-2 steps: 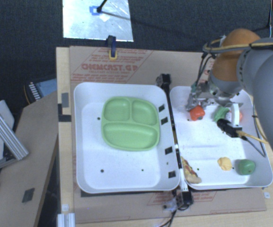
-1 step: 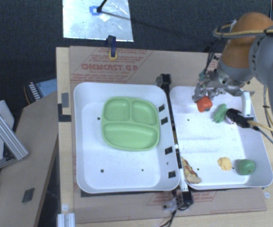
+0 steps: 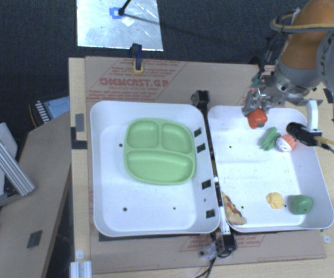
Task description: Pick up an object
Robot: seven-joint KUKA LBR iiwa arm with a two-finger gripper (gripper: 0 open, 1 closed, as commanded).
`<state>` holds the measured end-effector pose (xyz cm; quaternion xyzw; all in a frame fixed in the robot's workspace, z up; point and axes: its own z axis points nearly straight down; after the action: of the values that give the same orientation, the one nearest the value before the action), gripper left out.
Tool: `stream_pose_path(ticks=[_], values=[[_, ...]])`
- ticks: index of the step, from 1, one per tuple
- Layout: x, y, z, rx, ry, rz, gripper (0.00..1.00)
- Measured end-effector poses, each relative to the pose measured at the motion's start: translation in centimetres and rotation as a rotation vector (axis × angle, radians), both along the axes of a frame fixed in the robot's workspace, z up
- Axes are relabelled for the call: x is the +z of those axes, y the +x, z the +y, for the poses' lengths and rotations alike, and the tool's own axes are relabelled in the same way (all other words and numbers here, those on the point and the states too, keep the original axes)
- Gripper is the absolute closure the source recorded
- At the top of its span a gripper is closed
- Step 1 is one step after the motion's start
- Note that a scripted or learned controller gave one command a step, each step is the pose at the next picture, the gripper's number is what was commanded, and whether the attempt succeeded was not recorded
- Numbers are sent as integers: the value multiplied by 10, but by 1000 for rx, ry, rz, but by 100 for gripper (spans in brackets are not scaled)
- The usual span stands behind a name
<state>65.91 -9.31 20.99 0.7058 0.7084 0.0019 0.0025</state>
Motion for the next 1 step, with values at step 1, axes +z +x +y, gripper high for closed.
stream_pose_path(ticks=[1], values=[[3,-4,55,6,3,4,100]])
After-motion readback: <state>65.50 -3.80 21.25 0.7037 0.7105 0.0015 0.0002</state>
